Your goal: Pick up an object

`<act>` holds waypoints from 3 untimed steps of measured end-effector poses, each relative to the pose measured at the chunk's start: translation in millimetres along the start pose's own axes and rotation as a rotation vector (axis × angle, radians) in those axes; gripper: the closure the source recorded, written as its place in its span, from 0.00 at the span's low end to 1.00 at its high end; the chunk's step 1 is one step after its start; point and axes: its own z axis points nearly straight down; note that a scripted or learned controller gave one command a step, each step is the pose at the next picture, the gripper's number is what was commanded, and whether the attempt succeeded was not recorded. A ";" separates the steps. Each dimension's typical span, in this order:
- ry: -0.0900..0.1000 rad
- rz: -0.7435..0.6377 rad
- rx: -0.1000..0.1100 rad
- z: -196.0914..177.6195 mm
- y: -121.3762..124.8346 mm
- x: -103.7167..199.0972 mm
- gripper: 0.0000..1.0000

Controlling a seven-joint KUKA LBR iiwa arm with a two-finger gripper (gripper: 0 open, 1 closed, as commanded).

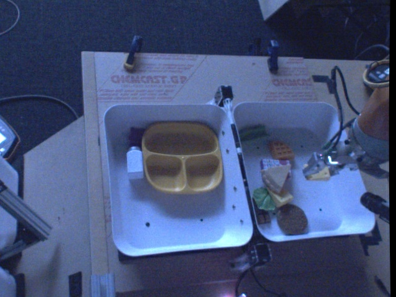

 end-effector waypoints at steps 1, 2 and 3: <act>-0.001 0.000 -0.002 -63.4 4.4 -4.5 1.00; 0.001 0.000 0.003 -67.2 5.1 -4.7 1.00; 0.002 -0.003 0.002 -65.5 30.2 31.7 1.00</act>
